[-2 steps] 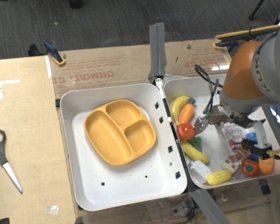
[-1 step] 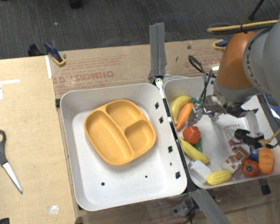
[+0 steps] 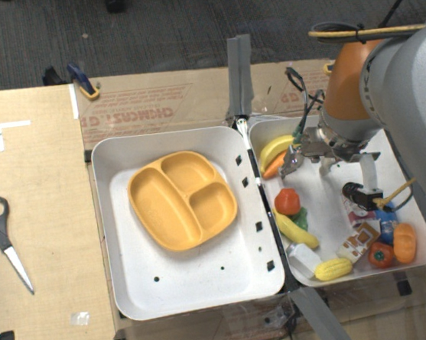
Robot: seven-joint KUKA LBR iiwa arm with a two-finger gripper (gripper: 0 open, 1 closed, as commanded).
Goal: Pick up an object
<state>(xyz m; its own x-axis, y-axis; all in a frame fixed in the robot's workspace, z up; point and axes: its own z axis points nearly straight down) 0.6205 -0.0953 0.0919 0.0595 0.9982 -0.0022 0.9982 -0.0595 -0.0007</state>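
Gripper [image 3: 292, 160]: fingers hard to read, can't tell whether they're apart.
Banana [image 3: 275, 151]: just left of it, touching, lying slantwise.
Tomato [image 3: 287, 201]: just below the banana.

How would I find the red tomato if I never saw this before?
Look at the right bin, the crowded one under the arm. Near its left wall sits the tomato, round and red. It lies between a banana above and another banana below, and it is the only red ball there.

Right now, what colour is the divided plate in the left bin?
Yellow-orange all over, with three compartments. The divided plate shows plainly in the camera view.
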